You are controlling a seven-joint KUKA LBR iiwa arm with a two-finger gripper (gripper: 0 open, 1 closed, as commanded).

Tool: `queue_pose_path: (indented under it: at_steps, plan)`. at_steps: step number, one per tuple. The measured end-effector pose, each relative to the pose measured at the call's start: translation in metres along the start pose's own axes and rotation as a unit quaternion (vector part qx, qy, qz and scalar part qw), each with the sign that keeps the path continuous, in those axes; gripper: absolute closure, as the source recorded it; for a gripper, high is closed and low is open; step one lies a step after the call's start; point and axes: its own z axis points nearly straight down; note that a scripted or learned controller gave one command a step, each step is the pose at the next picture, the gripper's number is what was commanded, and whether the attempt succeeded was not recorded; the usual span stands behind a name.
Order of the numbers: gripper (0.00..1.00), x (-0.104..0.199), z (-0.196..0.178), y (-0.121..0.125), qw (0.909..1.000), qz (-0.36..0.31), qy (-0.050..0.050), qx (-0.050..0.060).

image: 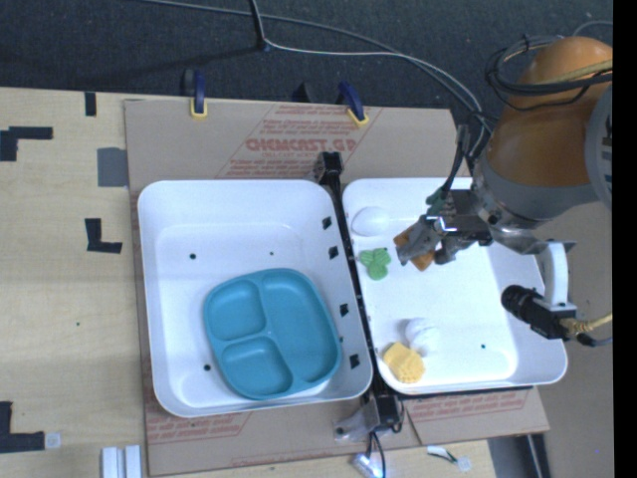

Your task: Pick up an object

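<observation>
1. I see the pincer (pixel 430 245) over the right bin (pixel 498 366), right of centre in the frame, near that bin's upper left corner.
2. An orange-brown piece sits at its tips; I cannot tell whether the tips are wide, narrow, or gripping it.
3. Candidate objects lie in the right bin: a green toy (pixel 375 262) just left of the pincer, a white egg-shaped piece (pixel 369 221) above it, a yellow toy (pixel 403 363) and a small white piece (pixel 420 335) lower down.
4. The left bin (pixel 169 237) carries a blue divided plate (pixel 271 333).
5. My judgement: no confirmed lift yet; grasp and raise remain.
</observation>
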Motion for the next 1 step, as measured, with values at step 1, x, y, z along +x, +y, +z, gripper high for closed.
queue_pose_path:
  at_steps: [1]
  plan:
    - [1.00,0.0777,-0.0602,0.0171,1.0000,0.001,-0.001,0.002]
